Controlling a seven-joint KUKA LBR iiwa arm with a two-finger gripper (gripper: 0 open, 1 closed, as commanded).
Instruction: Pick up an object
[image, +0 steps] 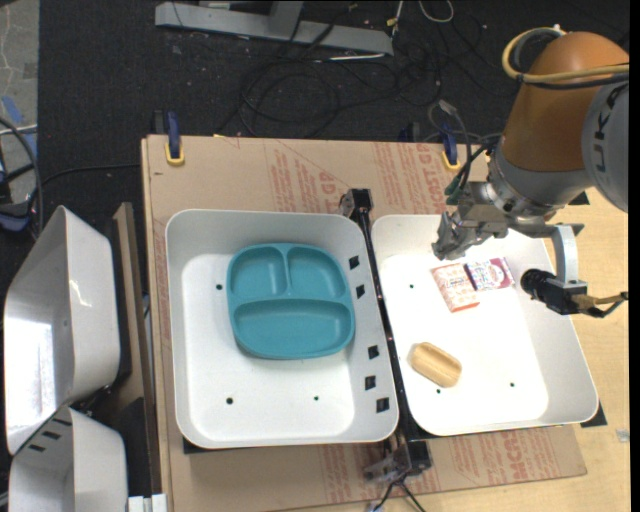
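Note:
In the right bin (560, 395) lies a flat white and pink packet (470, 281) near the back. A tan, bread-like block (436, 363) rests nearer the front left of that bin. My gripper (450, 243) hangs over the back of the right bin, just above and left of the packet's far end. Nothing shows between its fingers. A teal divided plate (291, 301) sits in the left bin (200, 400).
The two bins meet at a black clamp strip (375, 330). A black cable fitting (553, 290) reaches over the right bin's right side. White tubs (60, 320) stand off the bench at the left. Brown board (300, 170) lies behind the bins.

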